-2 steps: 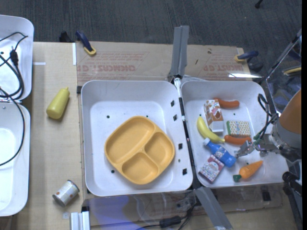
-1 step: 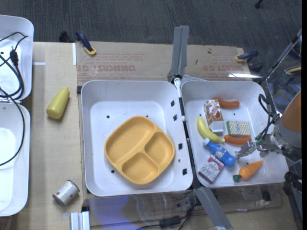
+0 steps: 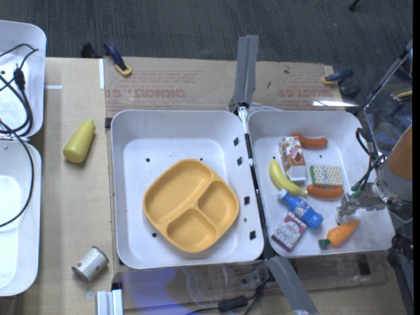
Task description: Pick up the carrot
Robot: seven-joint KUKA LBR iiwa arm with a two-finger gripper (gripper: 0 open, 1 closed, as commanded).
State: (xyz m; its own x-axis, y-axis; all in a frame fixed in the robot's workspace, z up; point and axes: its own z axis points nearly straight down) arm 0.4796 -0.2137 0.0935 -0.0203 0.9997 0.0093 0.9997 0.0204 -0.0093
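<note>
On my feed, a yellow mustard bottle (image 3: 79,142) lies on the bench (image 3: 79,202) outside the left bin's left wall, and a small can (image 3: 90,264) lies tipped near the bench's front edge. The left bin (image 3: 131,130) carries a yellow divided plate (image 3: 191,205) toward its front.

In the right bin (image 3: 348,120), a banana (image 3: 282,178) lies near the left wall, with a blue bottle (image 3: 302,210) and a small red carton (image 3: 289,231) in front of it. A milk carton (image 3: 293,158), a sausage (image 3: 312,142), a green-and-white packet (image 3: 327,175) and a second sausage (image 3: 325,191) sit toward the middle and back.

The carrot (image 3: 341,233) lies by the right bin's front right corner, on the bin floor. The gripper (image 3: 351,207) hangs just behind and above it; I cannot tell how far it is open, and I see nothing held in it.
</note>
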